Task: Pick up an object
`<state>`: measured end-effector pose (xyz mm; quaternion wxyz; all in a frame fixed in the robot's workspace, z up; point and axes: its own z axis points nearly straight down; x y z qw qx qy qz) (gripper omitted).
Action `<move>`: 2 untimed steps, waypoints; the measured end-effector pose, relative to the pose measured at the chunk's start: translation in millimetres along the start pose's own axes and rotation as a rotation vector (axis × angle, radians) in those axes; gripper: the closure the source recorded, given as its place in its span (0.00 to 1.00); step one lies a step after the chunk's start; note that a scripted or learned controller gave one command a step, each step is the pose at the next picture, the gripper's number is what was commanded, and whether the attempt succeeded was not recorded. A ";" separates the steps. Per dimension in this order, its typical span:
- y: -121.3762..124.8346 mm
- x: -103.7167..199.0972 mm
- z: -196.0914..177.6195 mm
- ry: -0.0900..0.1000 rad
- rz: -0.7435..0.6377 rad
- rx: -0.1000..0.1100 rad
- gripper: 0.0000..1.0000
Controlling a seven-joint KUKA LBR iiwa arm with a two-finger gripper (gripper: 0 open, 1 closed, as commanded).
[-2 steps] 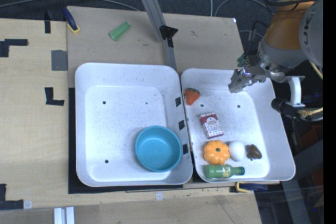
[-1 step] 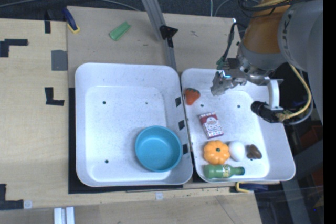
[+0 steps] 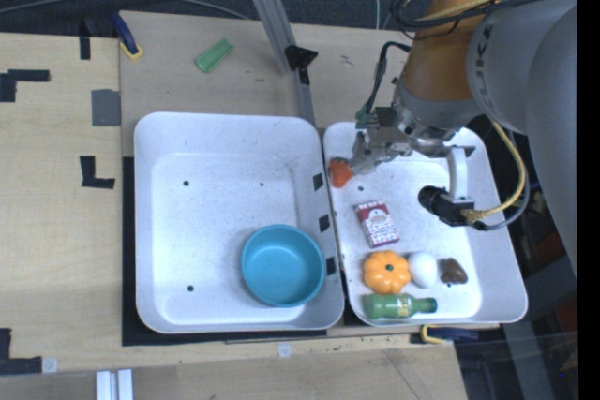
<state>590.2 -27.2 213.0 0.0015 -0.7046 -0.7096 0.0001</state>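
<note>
My gripper point(image 3: 361, 160) hangs over the upper left part of the right bin point(image 3: 492, 201). A small orange-red object point(image 3: 341, 172) sits just below and left of the fingertips, close against the bin's left wall; whether it is touched is unclear. Further down the right bin lie a red and white box point(image 3: 377, 223), an orange pumpkin point(image 3: 386, 272), a white egg point(image 3: 424, 270), a brown lump point(image 3: 454, 271) and a green bottle point(image 3: 398, 305) on its side.
The left bin point(image 3: 187, 155) holds a blue bowl point(image 3: 281, 264) near its lower right corner. A grey pole point(image 3: 267, 0) slants across the bench behind the bins. A green block point(image 3: 214, 55) lies on the bench at the back.
</note>
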 end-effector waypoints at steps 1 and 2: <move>6.3 53.6 5.7 0.000 -0.001 0.000 1.00; 3.1 97.7 -3.8 -0.001 0.000 -0.001 1.00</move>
